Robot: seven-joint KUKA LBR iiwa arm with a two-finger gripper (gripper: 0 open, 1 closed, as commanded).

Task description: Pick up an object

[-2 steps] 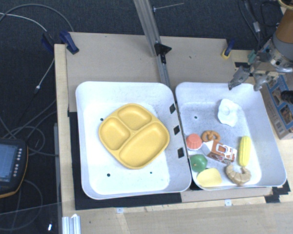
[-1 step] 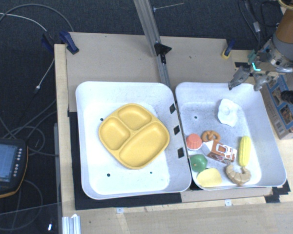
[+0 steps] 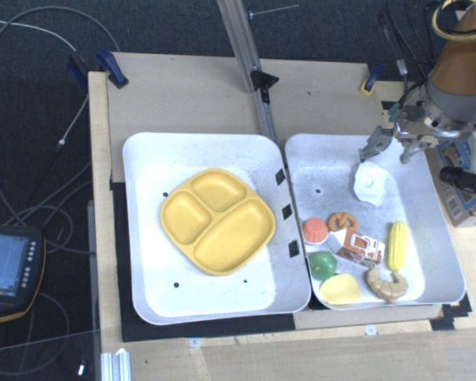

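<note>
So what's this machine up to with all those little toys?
A grey robot arm's two-finger gripper hangs open above the right white bin, just over a white lumpy object, holding nothing. Small toy foods lie there, including a yellow corn cob. The left white bin holds a yellow divided plate.

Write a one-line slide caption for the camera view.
Open gripper above the white object in the right bin.

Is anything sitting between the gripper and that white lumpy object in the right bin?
Nothing visible does. The gripper hangs open just above the white lumpy object, with bare bin floor around it. The pretzel and corn cob lie nearer the front of the right bin.
</note>
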